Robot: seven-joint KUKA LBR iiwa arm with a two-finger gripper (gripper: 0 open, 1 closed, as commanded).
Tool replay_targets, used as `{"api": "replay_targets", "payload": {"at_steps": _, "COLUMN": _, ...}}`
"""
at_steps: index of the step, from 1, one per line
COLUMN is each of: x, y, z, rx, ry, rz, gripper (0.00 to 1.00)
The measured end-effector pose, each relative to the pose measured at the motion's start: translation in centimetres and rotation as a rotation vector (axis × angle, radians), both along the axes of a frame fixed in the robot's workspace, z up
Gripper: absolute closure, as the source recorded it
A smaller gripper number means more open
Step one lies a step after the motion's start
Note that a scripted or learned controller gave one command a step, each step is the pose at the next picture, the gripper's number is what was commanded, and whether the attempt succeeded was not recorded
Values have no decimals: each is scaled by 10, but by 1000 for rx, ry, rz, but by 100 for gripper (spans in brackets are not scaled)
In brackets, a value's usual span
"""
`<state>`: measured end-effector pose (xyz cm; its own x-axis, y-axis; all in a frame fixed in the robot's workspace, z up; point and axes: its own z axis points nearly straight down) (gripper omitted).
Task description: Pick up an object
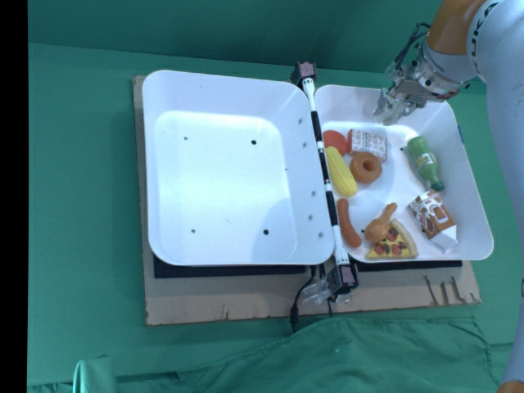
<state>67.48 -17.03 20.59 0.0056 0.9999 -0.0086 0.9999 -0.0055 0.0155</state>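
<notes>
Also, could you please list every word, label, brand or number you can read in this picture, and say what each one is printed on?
No text can be read here.
White packet by the doughnut: dark print, too small and blurred to read.
Red-and-white carton: patterned print, illegible.
Green bottle: label not legible.
Both white bins carry dark dots, not characters.

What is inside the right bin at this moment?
The right bin holds corn, a doughnut, a green bottle, a hot dog, a pizza slice and small cartons. The gripper covers a patch of its far end.
</notes>
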Motion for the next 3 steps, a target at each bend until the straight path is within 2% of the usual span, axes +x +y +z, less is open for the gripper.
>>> {"api": "replay_targets", "payload": {"at_steps": 2, "x": -5, "y": -14, "z": 110, "rx": 4, "ry": 4, "rz": 3, "gripper": 100}}
{"api": "replay_targets", "payload": {"at_steps": 3, "x": 4, "y": -14, "z": 162, "rx": 4, "ry": 3, "rz": 4, "gripper": 100}}
